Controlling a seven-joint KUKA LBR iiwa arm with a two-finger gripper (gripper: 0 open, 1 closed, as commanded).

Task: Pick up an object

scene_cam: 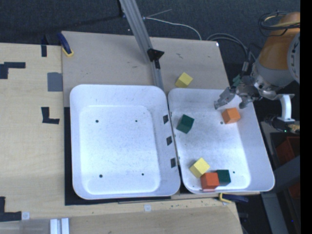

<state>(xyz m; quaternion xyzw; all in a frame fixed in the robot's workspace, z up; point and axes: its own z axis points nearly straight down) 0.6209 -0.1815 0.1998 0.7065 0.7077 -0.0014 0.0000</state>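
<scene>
The right bin (253, 145) holds several blocks. An orange block (231, 115) lies near its far right side. My gripper (232, 100) hovers just above and behind that block, with its two fingers spread apart and nothing between them. A dark green block (185, 124) sits near the bin's left wall. At the near edge a yellow block (200, 167), a red-orange block (210, 180) and a small green block (224, 176) cluster together.
Another yellow block (184, 80) lies on the bench just beyond the right bin. The left bin (78, 130) stands beside it. A slanted grey metal bar (141, 28) crosses the bench toward the gap between the bins.
</scene>
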